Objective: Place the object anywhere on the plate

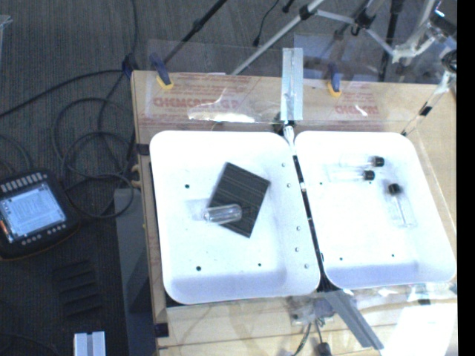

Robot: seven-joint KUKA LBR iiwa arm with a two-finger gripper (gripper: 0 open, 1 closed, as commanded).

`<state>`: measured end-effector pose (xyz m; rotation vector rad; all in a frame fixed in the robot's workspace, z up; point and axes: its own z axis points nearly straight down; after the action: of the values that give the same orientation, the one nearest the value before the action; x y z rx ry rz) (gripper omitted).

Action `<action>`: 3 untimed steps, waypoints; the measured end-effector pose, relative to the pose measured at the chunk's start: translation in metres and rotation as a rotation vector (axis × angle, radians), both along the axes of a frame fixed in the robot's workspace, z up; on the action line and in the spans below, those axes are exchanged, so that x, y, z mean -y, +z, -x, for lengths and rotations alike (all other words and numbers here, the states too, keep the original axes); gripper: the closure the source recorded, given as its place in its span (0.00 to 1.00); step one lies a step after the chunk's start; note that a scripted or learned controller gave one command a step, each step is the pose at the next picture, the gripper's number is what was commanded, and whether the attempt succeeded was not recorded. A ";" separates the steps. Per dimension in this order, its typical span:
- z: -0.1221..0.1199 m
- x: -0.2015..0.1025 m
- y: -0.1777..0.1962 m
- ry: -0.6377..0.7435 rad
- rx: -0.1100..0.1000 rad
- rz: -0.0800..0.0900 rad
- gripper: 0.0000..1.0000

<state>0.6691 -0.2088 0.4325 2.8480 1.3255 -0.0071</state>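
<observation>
pendant: black handheld control unit with a lit screen (30,213) lay on the dark floor, far left, well apart from the bench.
left bin: shallow white plastic bin (178,269) held the dark square ribbed plate (241,194), set at a tilt near the bin's middle.
object: clear plastic vial (223,213) lay on its side across the plate's near-left edge, partly on the plate.
right bin: second shallow white bin (371,258) held three clear vials with black caps (378,161), (367,174), (394,190), all in its far half.
gripper: not in frame, state unknown.
</observation>
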 end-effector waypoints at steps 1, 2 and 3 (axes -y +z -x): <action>0.000 0.000 -0.001 0.000 -0.002 0.000 0.00; 0.000 0.000 -0.001 0.000 -0.002 0.000 0.00; 0.000 0.000 -0.001 0.000 -0.002 0.000 0.00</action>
<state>0.6691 -0.2087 0.4316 2.8485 1.3254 -0.0099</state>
